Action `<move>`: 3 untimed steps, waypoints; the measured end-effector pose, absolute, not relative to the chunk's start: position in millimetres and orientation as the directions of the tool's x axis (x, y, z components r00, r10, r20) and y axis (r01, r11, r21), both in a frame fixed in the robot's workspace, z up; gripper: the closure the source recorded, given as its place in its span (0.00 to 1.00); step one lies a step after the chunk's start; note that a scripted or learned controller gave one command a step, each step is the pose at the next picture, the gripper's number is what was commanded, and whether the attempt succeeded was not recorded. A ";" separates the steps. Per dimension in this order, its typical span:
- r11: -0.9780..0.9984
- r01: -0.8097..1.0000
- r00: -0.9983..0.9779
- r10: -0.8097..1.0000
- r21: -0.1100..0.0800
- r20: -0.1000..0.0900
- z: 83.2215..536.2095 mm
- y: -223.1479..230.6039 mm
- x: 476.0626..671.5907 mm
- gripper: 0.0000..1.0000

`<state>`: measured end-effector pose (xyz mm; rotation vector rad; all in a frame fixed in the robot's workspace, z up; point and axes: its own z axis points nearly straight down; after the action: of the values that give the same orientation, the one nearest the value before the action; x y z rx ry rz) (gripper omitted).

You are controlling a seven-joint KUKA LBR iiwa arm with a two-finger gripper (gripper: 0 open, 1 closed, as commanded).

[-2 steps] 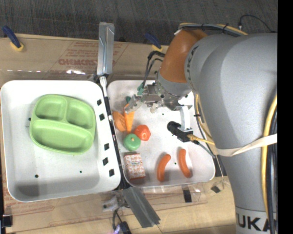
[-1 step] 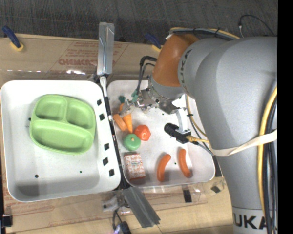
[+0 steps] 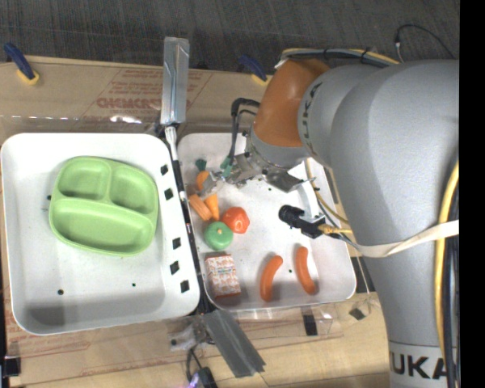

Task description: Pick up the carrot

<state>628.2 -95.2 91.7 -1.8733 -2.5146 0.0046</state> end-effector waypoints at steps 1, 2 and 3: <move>0.350 0.937 -0.350 0.937 0.001 -0.001 193.8 -83.2 615.7 0.00; 0.498 0.867 -0.498 0.867 -0.004 0.002 97.9 -102.4 650.3 0.00; 0.502 0.865 -0.502 0.865 -0.002 0.001 109.2 -101.4 651.5 1.00</move>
<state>651.5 -101.4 109.2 -1.5667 -2.7209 0.0018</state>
